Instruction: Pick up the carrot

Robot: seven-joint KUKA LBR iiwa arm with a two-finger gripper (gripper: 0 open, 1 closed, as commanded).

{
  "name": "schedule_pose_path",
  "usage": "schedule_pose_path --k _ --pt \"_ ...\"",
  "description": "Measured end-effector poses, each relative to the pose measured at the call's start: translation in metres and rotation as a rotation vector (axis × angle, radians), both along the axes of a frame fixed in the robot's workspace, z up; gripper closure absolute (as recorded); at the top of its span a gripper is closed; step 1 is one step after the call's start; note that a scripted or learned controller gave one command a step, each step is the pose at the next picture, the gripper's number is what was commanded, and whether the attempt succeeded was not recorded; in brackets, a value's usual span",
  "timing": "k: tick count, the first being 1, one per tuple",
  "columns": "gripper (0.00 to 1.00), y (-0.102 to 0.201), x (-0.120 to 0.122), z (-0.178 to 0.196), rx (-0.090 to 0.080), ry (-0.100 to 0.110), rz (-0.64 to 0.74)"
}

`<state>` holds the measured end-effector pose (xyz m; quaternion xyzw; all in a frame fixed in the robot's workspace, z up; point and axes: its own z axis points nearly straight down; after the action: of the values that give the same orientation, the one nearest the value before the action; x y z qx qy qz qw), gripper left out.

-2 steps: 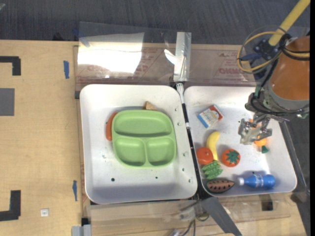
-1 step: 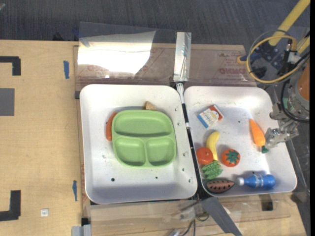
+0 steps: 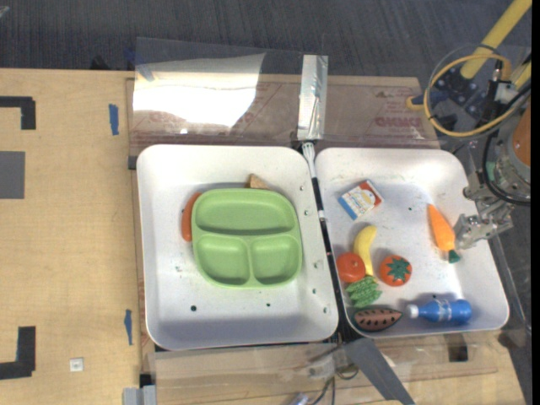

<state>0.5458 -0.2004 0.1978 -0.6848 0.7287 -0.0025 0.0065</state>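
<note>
Wooden tabletop (image 3: 67, 226), two white bins side by side. At the right bin's (image 3: 405, 160) right edge the hand (image 3: 474, 229) is parked just beside the carrot (image 3: 440, 229), probably lined up for a grab; open or closed can't be told. Further out, a banana (image 3: 364, 245) and tomato (image 3: 351, 266) are clustered, well clear.

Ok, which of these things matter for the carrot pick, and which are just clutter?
In the job:
carrot, right bin
claw, just right of the carrot

Lying about:
banana
two tomatoes
blue bottle
small carton
green divided tray, left bin
</note>
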Motion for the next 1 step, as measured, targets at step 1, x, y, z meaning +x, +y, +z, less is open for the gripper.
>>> schedule_pose_path --k 1 --pt "1.0 0.0012 0.0021 0.0107 0.003 -0.007 -0.004"
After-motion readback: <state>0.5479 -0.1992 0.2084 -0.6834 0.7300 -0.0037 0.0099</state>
